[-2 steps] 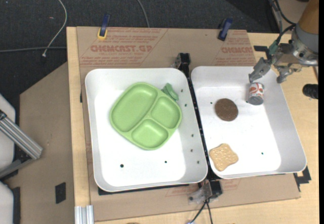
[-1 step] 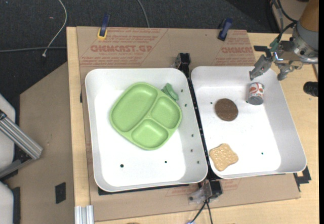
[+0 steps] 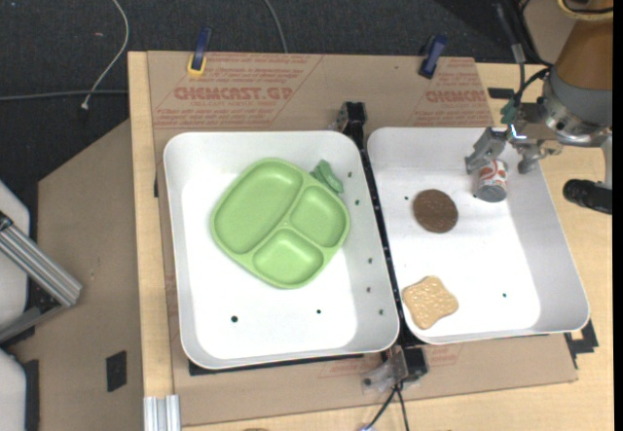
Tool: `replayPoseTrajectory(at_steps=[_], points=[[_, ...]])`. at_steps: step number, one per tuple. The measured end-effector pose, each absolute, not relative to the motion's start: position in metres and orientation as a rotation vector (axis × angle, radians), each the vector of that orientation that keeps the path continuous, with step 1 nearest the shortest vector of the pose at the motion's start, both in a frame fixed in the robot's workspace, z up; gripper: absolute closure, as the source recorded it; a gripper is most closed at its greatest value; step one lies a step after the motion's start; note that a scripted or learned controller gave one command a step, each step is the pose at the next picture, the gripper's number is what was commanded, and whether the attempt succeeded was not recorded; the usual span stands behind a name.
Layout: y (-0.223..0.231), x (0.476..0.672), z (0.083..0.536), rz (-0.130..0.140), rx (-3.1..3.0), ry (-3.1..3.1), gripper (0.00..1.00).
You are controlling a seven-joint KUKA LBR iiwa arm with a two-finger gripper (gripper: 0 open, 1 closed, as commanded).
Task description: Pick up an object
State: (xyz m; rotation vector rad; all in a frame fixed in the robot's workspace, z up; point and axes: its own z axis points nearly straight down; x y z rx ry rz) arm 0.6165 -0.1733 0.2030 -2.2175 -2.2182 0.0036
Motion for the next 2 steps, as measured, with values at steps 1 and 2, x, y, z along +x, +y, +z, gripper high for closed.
replayPoseTrajectory(at_steps=[1, 2], points=[[-0.173, 0.615, 0.140, 0.004, -2.217, -2.218, 0.00], [-0.173, 0.618, 0.098, -0.003, -2.222, -2.224, 0.00]])
